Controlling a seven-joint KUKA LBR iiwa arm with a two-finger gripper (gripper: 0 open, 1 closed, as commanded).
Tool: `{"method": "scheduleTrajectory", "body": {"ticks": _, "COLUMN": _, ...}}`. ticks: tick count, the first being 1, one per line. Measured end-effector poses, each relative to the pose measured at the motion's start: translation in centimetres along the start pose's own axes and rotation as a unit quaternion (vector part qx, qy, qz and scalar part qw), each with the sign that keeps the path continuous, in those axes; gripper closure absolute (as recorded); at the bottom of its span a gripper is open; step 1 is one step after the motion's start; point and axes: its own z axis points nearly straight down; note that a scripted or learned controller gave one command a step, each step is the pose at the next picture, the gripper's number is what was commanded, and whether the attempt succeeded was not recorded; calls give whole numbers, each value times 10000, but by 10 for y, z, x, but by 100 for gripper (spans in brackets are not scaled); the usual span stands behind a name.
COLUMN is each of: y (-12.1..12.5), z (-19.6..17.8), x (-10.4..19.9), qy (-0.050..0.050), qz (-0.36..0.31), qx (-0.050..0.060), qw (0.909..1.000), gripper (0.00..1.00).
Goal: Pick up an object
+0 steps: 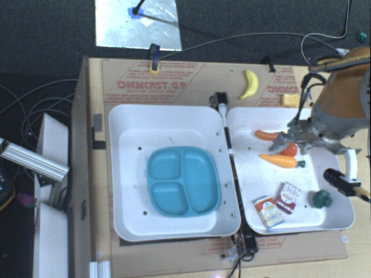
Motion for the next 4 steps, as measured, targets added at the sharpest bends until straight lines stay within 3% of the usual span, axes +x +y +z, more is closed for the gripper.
{"method": "scheduleTrajectory", "body": {"ticks": 1, "y": 51, "z": 97, "x": -5, "qy": -2, "qz": -6, "qx": 7, "qw": 10000, "gripper": 0}}
{"method": "scheduleTrajectory", "body": {"ticks": 2, "y": 102, "z": 104, "x": -15, "qy": 12, "qz": 22, "qx": 105, "qw": 9999, "gripper": 0}}
{"method": "scheduleTrajectory", "body": {"ticks": 3, "y": 103, "z": 93, "x": -16, "qy": -6, "qz": 1, "qx": 74, "qw": 10000, "gripper": 100}}
{"method": "scheduleTrajectory", "body": {"ticks": 4, "y": 103, "z": 93, "x": -16, "qy": -8, "qz": -4, "qx": 72, "qw": 10000, "gripper": 0}}
